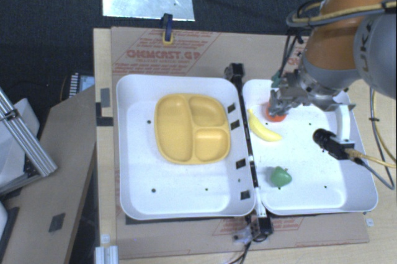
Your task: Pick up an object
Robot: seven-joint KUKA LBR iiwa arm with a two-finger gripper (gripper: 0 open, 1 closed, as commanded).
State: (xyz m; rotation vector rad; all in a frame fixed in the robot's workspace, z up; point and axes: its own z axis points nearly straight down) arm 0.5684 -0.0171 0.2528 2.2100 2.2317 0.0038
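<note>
My gripper (277, 101) is down in the right bin (322, 194), at its back left part, directly over a small orange-red object (273, 113) whose edge peeks out below it. A yellow banana (263, 127) lies just left and in front of the gripper, near the divider between the bins. Near the front of the same bin sits a green pepper-like object (280, 177).
In the left bin (133, 151) lies a yellow divided plate (190, 128) with three compartments. The grey and orange arm (347, 27) reaches in from the right, above the right bin's back half. Cardboard lies under both bins.
</note>
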